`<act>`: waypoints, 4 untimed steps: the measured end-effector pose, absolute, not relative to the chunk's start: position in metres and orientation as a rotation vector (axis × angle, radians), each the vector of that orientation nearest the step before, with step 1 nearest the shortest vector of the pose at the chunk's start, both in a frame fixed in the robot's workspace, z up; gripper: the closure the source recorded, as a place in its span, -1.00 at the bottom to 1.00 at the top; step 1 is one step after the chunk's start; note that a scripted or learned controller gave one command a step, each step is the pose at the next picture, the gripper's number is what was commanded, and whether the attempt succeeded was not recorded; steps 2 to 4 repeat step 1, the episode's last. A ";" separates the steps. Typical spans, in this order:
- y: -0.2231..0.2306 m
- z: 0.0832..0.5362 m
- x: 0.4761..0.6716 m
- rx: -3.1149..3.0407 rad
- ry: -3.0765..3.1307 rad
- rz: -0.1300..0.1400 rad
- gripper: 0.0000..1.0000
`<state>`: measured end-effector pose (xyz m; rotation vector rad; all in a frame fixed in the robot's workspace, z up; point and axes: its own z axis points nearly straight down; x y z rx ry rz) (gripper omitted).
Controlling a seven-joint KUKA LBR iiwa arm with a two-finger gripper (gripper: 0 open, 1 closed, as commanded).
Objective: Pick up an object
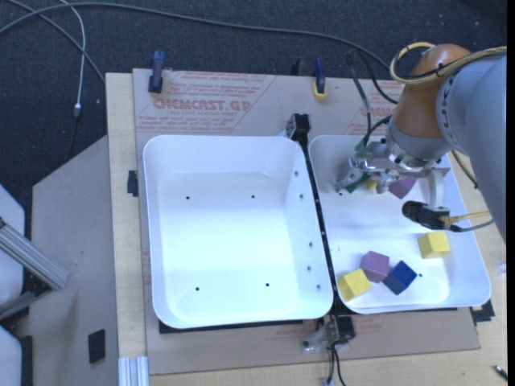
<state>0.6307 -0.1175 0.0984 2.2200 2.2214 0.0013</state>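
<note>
From my remote station I see the arm [451,95] reaching in from the right, its hand [372,171] low in the upper part of the right bin [475,284]. I cannot tell whether the hand is spread or pressed together. A purple block [401,186] lies just beside the hand, partly hidden by the wrist; contact unclear. Lower in the same bin: a yellow cube [434,244] near the right wall, and a touching cluster of a yellow block [354,285], a lilac block [375,264] and a blue cube [400,277]. The left bin [161,240] sits alongside on the table [125,215].
</note>
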 end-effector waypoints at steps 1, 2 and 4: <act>-0.118 0.098 0.631 2.220 2.221 0.001 -1.00; -0.118 0.098 0.631 2.220 2.221 0.001 -1.00; -0.118 0.098 0.631 2.220 2.221 0.001 -1.00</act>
